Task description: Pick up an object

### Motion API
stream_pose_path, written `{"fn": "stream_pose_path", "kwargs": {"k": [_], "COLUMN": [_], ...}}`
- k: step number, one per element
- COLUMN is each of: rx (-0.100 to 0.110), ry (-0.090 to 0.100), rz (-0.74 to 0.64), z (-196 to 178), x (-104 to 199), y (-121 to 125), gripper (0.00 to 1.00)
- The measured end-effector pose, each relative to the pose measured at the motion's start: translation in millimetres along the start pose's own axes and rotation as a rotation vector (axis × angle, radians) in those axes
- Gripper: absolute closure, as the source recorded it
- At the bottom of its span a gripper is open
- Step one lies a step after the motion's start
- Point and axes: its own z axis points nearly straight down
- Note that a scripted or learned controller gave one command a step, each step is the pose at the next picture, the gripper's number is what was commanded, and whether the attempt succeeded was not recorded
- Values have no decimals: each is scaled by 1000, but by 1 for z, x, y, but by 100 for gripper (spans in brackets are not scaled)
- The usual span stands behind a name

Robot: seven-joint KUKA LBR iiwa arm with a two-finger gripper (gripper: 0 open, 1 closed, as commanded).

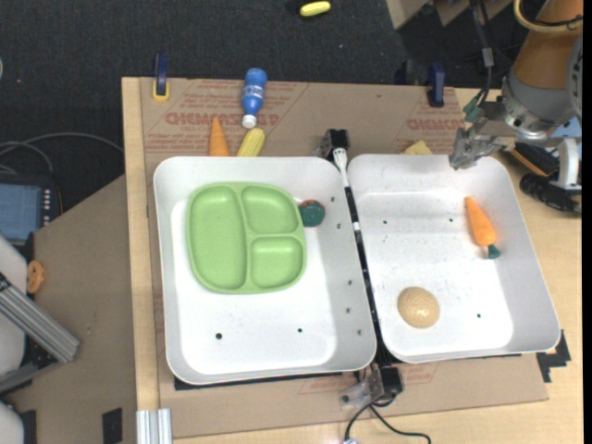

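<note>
An orange toy carrot (479,223) lies in the right bin (518,336), near its far right side. A tan egg-shaped ball (418,306) rests nearer the front of that same bin. In the left bin (250,350) sits a green divided plate (247,237), with a small dark teal ball (313,213) just off its right edge. My gripper (460,158) hangs over the far right corner of the right bin, above and behind the carrot, with nothing seen between its fingers.
Behind the bins, on the cardboard, lie a blue and white bottle (252,96), an orange cone (217,138) and a yellow piece (251,141). A black clamp (337,143) sits where the bins meet. Blue clamps hold the board's far edge.
</note>
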Motion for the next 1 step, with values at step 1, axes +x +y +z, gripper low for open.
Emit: {"fn": "stream_pose_path", "kwargs": {"k": [1], "rx": [15], "ry": [8], "rz": [-3], "z": [56], "x": [62], "y": [0], "gripper": [100]}}
